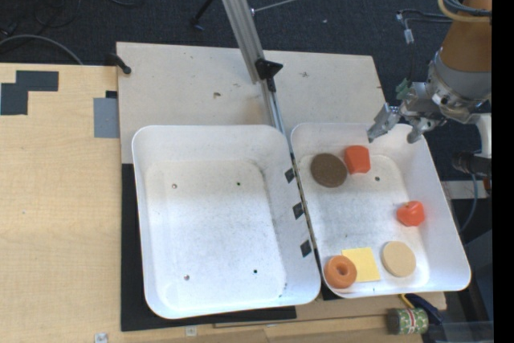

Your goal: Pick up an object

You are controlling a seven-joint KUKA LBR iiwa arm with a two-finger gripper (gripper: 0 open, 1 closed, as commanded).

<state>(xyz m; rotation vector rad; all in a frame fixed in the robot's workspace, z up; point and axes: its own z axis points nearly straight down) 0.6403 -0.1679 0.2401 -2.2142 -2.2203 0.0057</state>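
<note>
- Left bin (pixel 152 142): white and shallow, speckled with dark marks; I see no object lying in it, so I would send nothing here.
- Divider between the bins: three small black clips (pixel 298 209) sit along the shared rims; a low sideways pass could snag on them.
- Right bin (pixel 450 253): holds every candidate for the pick; a brown disc (pixel 328 170) at the upper left, touching or just beside an orange block (pixel 357 159); an orange doughnut ring (pixel 340 271) at the lower left, resting against a yellow square (pixel 361 263); a beige disc (pixel 398 259) just right of the square; a small red piece (pixel 410 214) alone near the right wall.
- Gripper (pixel 399 124): hovering over the bin's upper right rim, fingers spread, nothing between them; well apart from every object.
- Risks, as I judge them: the flat discs and the square offer little height, so the fingers may close above them or scrape the floor; the paired objects may be nudged apart or grabbed together; descending where it hangs now would strike the rim; the red piece, standing alone, looks the safest target.
</note>
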